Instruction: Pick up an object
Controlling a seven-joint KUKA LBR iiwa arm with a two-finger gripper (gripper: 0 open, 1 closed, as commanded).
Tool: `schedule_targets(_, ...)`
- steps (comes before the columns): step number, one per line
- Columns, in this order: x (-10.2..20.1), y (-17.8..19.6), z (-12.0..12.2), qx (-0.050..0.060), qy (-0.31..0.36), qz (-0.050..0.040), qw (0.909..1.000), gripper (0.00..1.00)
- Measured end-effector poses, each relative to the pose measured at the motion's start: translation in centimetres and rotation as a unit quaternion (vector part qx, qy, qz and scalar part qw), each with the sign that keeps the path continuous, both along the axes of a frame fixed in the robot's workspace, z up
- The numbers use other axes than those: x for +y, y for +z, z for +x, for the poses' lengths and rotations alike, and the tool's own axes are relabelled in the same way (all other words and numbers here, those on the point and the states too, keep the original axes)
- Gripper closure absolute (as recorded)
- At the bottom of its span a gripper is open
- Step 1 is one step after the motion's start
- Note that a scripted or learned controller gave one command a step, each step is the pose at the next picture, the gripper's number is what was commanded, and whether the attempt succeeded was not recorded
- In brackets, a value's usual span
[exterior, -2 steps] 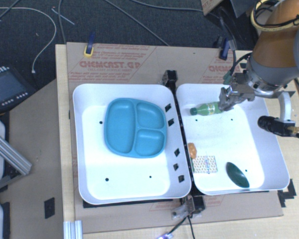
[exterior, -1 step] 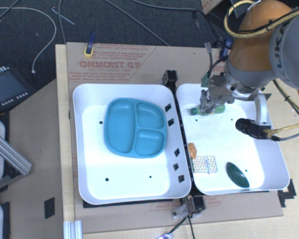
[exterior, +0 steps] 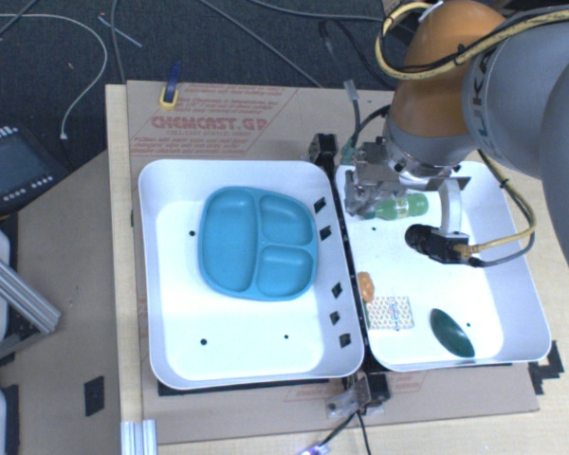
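Grasp step, by the look of it: gripper (exterior: pixel 365 195) low in right bin (exterior: pixel 517 254), far-left corner, touching a green bottle (exterior: pixel 401 206). Grip state: cannot tell. Next: confirm hold before lifting straight up.

The arm (exterior: pixel 512 74) is running out of the frame at the top and right edges, so its base is cut off. Its wrist is covering the gripper (exterior: pixel 365 192), leaving the finger spacing unreadable. Just beside the gripper, a green bottle (exterior: pixel 405 205) is lying partly hidden under the wrist. Below the gripper, the print on a small patterned packet (exterior: pixel 391 313) is showing too small to read.
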State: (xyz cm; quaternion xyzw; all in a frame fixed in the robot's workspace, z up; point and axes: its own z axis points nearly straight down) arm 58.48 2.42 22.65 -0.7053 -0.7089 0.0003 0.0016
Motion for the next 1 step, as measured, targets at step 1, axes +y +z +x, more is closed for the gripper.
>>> schedule_targets(1, 4.64, -0.76, 1.12, -0.002, 0.0, -0.0002, 1.0, 1.0)
